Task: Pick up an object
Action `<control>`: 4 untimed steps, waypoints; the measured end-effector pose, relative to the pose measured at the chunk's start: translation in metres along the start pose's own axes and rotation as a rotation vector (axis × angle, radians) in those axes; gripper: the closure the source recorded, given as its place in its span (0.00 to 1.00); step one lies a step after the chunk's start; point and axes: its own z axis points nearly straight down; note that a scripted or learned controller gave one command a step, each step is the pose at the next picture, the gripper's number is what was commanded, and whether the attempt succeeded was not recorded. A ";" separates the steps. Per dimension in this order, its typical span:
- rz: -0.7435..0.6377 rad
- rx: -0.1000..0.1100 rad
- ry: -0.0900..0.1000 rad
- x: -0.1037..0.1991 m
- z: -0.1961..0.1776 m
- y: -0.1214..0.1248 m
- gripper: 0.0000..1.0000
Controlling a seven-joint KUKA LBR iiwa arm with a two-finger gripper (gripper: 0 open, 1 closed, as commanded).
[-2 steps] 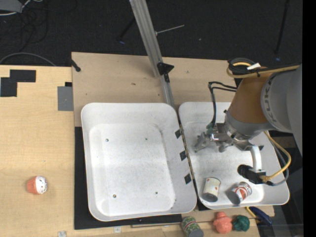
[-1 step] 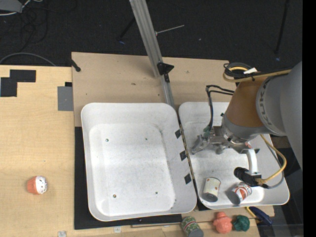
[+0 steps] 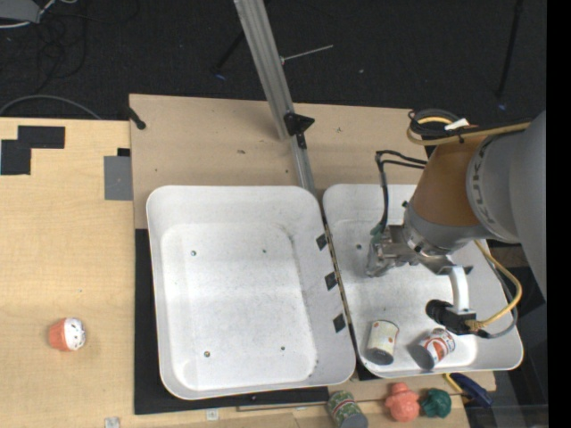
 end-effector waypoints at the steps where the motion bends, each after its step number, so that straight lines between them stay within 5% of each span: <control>1: -0.001 -0.004 -0.001 -0.009 -0.052 -0.006 1.00; 3: -0.006 -0.006 -0.002 -0.020 -0.157 -0.015 1.00; 4: -0.011 -0.001 0.001 0.027 -0.160 0.001 1.00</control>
